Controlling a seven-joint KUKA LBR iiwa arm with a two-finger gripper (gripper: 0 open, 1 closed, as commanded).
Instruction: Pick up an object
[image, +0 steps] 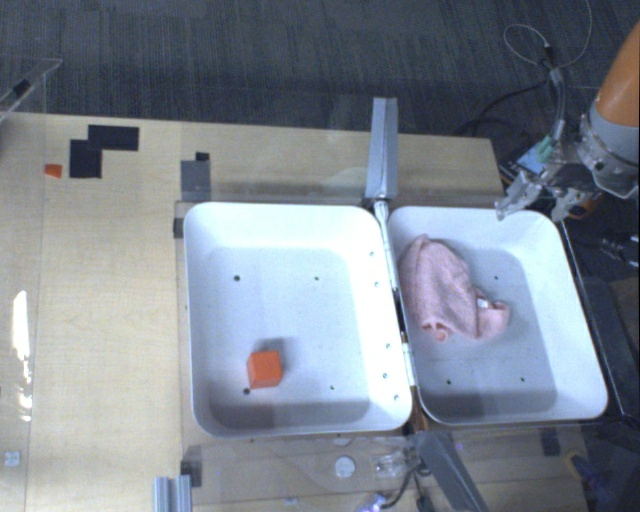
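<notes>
While gripper hovers spread, empty, over right bin corner, pink cloth lies lengthwise upper-left to lower-right.

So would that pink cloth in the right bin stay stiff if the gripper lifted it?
Probably not: the pink cloth lies crumpled in soft folds, so it would likely droop and hang. It looks light, and a push would probably bunch it rather than slide it whole.

A crumpled pink cloth lies in the right bin, an orange block in the left.
</notes>
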